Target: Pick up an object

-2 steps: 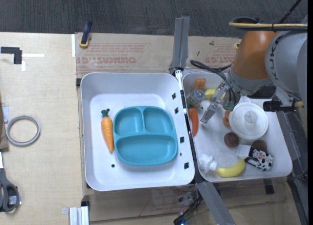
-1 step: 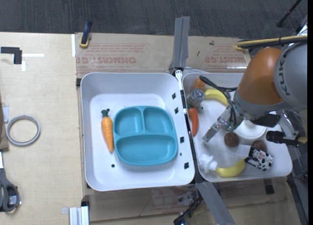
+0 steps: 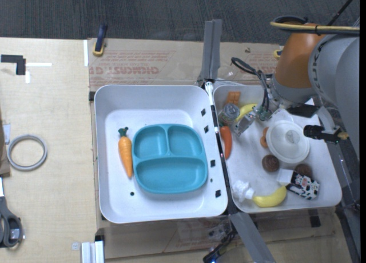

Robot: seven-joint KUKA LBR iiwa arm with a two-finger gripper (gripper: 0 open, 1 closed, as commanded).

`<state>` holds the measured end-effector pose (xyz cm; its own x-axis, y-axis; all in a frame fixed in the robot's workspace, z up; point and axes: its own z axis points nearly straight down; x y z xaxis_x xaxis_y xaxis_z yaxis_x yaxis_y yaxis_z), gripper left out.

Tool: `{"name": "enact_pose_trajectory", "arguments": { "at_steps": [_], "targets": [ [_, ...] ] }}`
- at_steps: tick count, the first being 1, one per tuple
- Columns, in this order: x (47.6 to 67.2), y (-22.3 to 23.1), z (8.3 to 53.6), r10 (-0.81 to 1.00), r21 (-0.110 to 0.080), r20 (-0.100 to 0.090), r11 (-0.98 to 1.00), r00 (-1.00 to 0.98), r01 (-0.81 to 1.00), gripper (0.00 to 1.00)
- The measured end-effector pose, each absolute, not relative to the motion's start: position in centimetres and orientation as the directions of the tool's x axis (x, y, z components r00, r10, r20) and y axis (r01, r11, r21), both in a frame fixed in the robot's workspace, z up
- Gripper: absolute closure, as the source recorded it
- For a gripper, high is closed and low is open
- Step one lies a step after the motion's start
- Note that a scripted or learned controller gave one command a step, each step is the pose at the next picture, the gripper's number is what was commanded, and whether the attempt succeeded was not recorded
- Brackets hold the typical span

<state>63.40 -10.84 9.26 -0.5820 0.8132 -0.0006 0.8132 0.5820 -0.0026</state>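
Camera view: gripper (image 3: 247, 121) low in the far left corner of the right bin (image 3: 251, 162); open or closed, cannot tell; nothing visibly held. Just beside: small yellow piece (image 3: 247, 108), red-orange carrot (image 3: 226, 142). Farther out: white lidded pot (image 3: 289, 140), banana (image 3: 270, 198). Grasp and lift not yet done.

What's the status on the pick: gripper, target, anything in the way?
Gripper low in right bin, nothing visibly held. Yellow banana piece and carrot right beside it. Crowded there: white lidded pot close by.
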Motion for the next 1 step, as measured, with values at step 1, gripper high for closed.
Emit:
{"name": "enact_pose_trajectory", "arguments": {
  "at_steps": [1],
  "targets": [
    [58.82, -10.06, 9.31, 0.845, 0.0, -0.003, 0.535, -0.535, 0.845, 0.0]
  ]
}}
